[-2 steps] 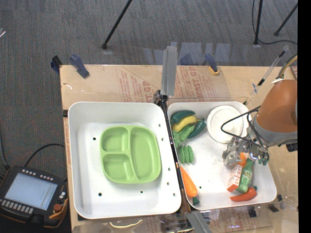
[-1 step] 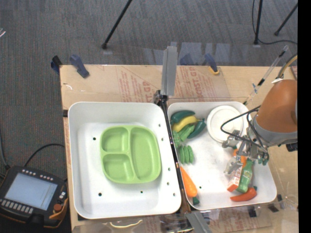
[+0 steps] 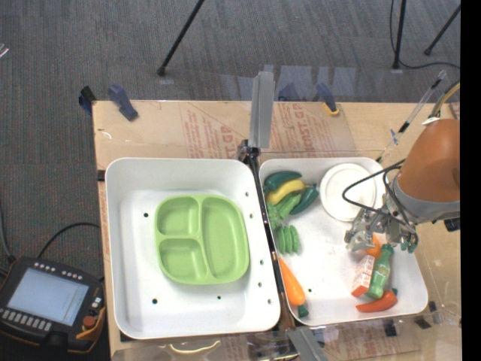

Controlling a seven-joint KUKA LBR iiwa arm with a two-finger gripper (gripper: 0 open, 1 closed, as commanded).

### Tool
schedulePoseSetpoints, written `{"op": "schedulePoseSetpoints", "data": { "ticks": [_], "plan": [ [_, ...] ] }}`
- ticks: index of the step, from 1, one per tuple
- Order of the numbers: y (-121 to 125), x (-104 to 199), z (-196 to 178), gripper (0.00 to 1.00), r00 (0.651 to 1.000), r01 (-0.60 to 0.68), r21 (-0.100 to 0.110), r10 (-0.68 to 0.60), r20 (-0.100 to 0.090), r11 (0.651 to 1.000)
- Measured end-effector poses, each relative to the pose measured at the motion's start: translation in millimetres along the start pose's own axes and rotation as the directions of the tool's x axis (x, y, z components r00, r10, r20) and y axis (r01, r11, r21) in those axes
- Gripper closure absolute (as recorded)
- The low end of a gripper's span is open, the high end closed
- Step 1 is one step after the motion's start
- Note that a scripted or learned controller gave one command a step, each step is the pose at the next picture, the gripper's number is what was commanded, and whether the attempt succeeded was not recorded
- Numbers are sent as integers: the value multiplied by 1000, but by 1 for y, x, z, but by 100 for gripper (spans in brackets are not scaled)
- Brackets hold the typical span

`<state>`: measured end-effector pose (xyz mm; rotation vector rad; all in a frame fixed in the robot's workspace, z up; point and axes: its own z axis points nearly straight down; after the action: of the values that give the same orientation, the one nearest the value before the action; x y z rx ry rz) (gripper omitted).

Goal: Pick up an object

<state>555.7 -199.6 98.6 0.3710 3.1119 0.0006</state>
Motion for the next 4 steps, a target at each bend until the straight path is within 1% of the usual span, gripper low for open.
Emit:
{"op": "schedulePoseSetpoints", "data": {
  "ticks": [1,2,3,4],
  "plan": [
    [-23,57,11,100,956,-294,3,294,-9,956],
    [-18,23,11,100,835,-550,5,550,-6,835],
    [17,-18,12,100,812,-584,5,584,-6,812],
    [18,-18,12,0,813,-582,6,582,-7,813]
  ]
}}
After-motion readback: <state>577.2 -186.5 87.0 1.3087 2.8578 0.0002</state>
